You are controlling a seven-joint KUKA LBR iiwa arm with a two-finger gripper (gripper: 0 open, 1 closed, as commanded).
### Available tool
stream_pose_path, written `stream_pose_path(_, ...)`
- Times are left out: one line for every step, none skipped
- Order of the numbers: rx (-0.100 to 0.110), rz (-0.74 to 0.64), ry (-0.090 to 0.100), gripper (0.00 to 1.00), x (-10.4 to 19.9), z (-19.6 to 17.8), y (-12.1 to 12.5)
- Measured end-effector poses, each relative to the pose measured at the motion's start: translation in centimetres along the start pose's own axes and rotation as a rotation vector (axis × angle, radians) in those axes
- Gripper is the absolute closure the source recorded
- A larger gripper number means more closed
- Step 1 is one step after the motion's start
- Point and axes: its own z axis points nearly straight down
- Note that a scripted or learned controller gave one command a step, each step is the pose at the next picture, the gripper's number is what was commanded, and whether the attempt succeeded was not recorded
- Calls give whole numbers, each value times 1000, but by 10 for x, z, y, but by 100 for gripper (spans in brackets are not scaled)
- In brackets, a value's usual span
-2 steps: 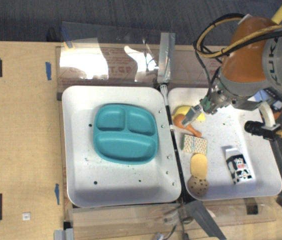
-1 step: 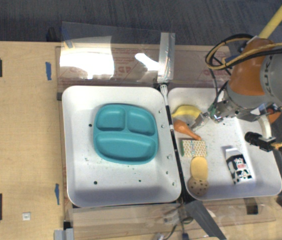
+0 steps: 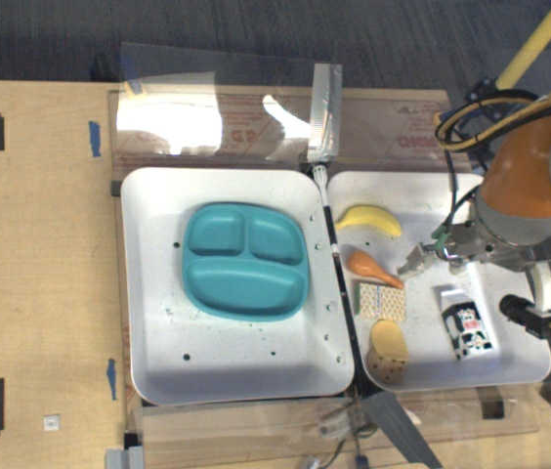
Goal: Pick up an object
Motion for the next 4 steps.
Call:
stream_pose_path(-3, -152, -1, 0, 34, 10, 67)
stream_pose_path(-5, -91, -2, 0, 24, 32, 105)
stream_pose_path(3, -94, -2, 100, 24, 22, 104)
stream_pose_path(-11, 43, 0, 100, 93, -71, 95)
